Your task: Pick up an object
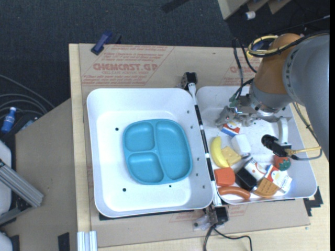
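Still, toys (250,169) crowded toward the right bin's (303,145) near edge; jaws' state indiscernible.

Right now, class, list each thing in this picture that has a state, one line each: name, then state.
Blue plate: right way up, flat in the left bin.
Banana: lying flat in the right bin.
End effector: low over the right bin's far end.
Orange block: lying beside the banana.
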